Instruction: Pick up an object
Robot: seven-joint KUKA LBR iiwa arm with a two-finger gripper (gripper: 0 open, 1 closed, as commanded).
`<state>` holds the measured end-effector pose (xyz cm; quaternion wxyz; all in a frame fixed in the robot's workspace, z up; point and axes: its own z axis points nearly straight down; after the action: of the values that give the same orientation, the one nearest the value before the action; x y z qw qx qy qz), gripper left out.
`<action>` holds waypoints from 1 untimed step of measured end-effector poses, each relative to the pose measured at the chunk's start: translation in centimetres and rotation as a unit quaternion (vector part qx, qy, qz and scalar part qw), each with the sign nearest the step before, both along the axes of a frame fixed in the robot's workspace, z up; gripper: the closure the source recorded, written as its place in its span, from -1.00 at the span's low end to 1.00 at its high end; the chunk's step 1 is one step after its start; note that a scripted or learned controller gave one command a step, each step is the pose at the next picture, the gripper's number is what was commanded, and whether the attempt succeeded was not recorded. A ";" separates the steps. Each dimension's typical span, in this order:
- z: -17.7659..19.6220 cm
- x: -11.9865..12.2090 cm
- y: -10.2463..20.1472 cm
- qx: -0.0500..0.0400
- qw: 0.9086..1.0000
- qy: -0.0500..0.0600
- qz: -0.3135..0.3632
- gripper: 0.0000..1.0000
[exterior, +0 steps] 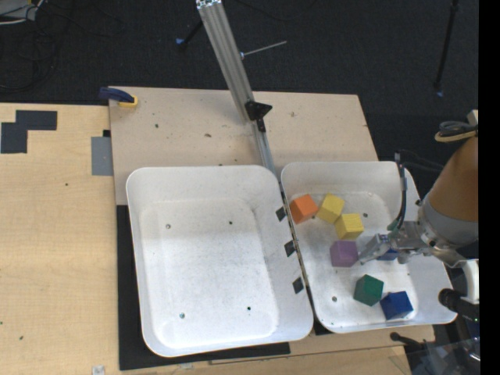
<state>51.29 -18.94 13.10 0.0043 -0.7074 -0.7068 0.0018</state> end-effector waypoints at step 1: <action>-1.2 0.1 -0.2 -0.002 1.000 -0.004 0.001 -1.00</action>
<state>51.38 -19.10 11.86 -0.0001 -0.7066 -0.7076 -0.0001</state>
